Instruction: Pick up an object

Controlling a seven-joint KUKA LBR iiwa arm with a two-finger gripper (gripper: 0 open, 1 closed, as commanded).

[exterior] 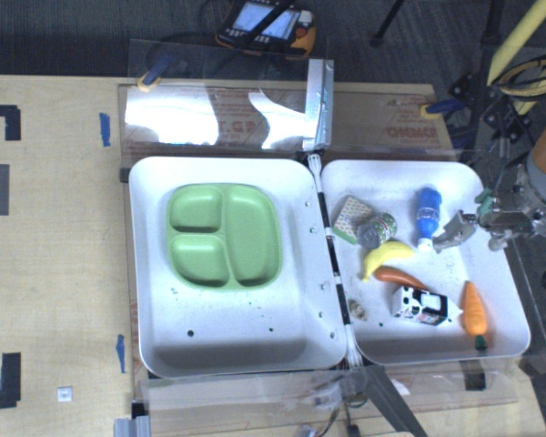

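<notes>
The right bin (500, 271) holds several small objects. A blue bottle (427, 209) lies near its back, with a yellow banana (387, 258) in front of it. A thin orange-red carrot (405, 278) lies just below the banana. A black and white toy (420, 306) sits near the front, and a fatter orange carrot (474, 309) lies at the front right. A patterned packet (350, 217) and a silver can (375, 231) lie at the left. My gripper (455, 229) hangs over the bin's right part, just right of the blue bottle, with nothing visibly in it.
The left bin (155, 317) holds a green divided plate (225, 235). A small dark item (356, 310) lies by the divider between the bins. A clear plastic sheet and cardboard stand behind the bins. Cables and stands crowd the back right.
</notes>
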